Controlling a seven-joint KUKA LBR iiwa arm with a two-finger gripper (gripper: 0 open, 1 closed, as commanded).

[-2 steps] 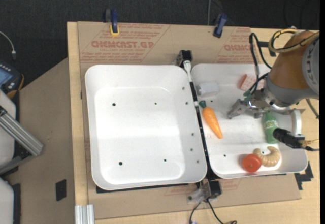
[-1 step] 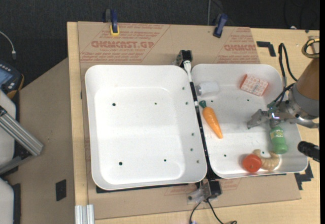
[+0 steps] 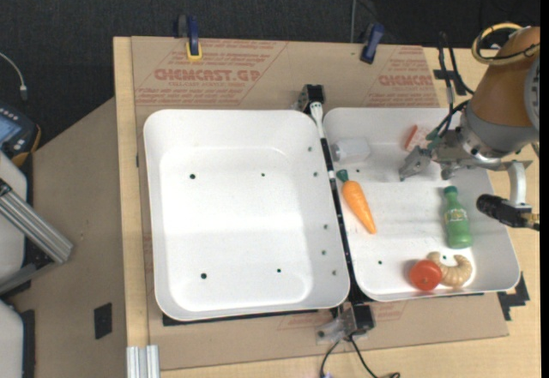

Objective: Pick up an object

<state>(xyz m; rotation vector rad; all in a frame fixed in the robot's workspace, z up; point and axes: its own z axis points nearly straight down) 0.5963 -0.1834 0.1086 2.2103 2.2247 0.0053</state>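
Carrot [image 3: 359, 206] below-left of end effector [image 3: 418, 164], apart

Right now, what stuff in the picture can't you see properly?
- Gripper: too small in the camera view to tell open or shut.
- Small red thing: too small to name.
- Pale thing above the carrot: blends into the white bin.
- Arm: cut off by the right edge.

A brown board [image 3: 257, 68] printed with red lettering covers the bench, two blue clamps [image 3: 190, 32] gripping its far edge (one toward each corner). At the near edge, a cable [image 3: 339, 359] trails off.
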